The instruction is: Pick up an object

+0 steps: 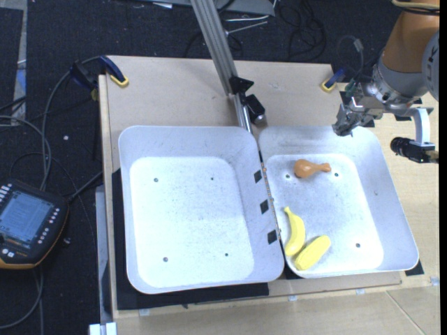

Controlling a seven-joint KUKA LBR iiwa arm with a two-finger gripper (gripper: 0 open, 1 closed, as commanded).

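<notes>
**Gripper poised above the right bin's far rim, objects lying below and to the left**

The two-finger gripper point(344, 127) is seen at the upper right of the frame, over the far rim of the right shallow white bin point(391, 208). Whether anything is clasped cannot be told at this size.

The nearest candidate, a small orange-brown drumstick-shaped toy point(309, 168), lies in the upper part of that bin, below and slightly left of the gripper, its long axis running nearly left to right. Farther down, near the bin's lower left corner, a yellow plastic banana point(294, 230) and a yellow oblong piece point(312, 252) are found touching. The left shallow white bin point(133, 187) sits beside it.
</notes>
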